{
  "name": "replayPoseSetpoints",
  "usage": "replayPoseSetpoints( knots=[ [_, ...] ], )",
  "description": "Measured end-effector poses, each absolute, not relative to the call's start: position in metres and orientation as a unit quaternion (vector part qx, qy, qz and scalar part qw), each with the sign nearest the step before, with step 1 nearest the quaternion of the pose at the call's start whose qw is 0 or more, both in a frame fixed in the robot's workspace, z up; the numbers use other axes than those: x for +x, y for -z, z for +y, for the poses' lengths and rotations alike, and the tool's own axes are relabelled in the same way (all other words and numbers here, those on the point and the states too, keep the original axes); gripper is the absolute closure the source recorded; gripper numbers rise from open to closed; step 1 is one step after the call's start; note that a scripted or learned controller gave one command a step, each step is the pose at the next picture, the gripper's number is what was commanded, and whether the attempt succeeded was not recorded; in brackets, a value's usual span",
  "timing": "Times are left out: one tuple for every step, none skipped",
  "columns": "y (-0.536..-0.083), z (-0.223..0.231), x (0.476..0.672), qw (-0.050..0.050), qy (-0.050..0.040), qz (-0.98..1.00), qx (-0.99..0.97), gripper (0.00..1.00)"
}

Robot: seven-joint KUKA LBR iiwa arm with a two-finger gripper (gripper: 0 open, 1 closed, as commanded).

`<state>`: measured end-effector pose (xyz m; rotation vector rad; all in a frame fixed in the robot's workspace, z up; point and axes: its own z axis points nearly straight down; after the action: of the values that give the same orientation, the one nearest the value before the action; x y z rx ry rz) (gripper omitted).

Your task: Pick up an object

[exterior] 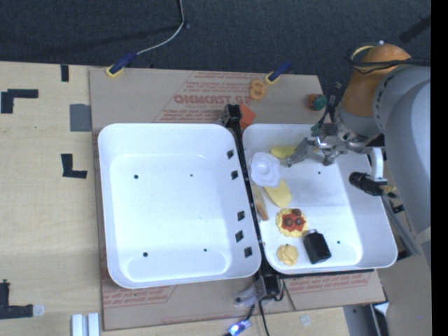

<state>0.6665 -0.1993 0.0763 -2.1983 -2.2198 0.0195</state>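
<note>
Hovering over the upper part of the right bin (364, 257), the claw (288, 158) points leftward, its tip just beside a pale yellow piece (281, 151) near the bin's back wall. Whether it is open or closed cannot be told at this slant; nothing is seen gripped.

Nearest candidates lie left and below the tip: the yellow piece touching or nearly so, then a white round object (264, 168) against the divider (241, 180), then a larger yellow piece (279, 194). Farther toward the front edge: a brown stick (261, 205) with its long axis running roughly along the divider, a red-and-yellow item (291, 221), a black block (316, 247) lying tilted, and a small yellow lump (287, 254).

Judgement: the coming move is a short drop onto the pale yellow piece.

Writing: red print on the cardboard (203, 98) under the bins, on the tabletop (42, 208), reads roughly "CHEMCAST"; smaller lines illegible.
</note>
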Motion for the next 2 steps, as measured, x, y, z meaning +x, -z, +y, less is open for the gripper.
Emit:
replayPoseSetpoints(
  knots=[
    [-0.0823,-0.1236,0.6681,0.003,-0.0029,-0.711,-0.704,0.0],
    [-0.0886,-0.1245,0.6667,0.007,-0.0061,-0.711,-0.703,1.0]
  ],
)
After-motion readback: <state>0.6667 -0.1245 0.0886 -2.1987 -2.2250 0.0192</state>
